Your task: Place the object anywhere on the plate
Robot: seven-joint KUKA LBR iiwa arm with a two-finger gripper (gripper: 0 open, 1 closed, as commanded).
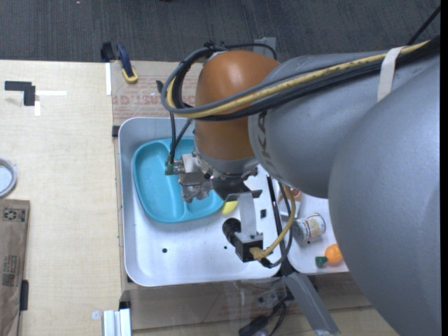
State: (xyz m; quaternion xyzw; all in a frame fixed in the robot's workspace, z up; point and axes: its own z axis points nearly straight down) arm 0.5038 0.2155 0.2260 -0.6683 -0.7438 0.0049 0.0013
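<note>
1. Dark carpet is showing beyond a pale wooden worktop (56,138), which is carrying a white bin (182,261) with a blue plate (157,180) lying in it.
2. Over the plate's right edge, the arm's hand (210,187) is hanging; whether it is apart or together I cannot tell.
3. A small yellow object (229,205) is peeking out just beside the plate's right rim, under the hand.
4. Released here, it is likely risking landing off the plate, on the bin floor.
</note>
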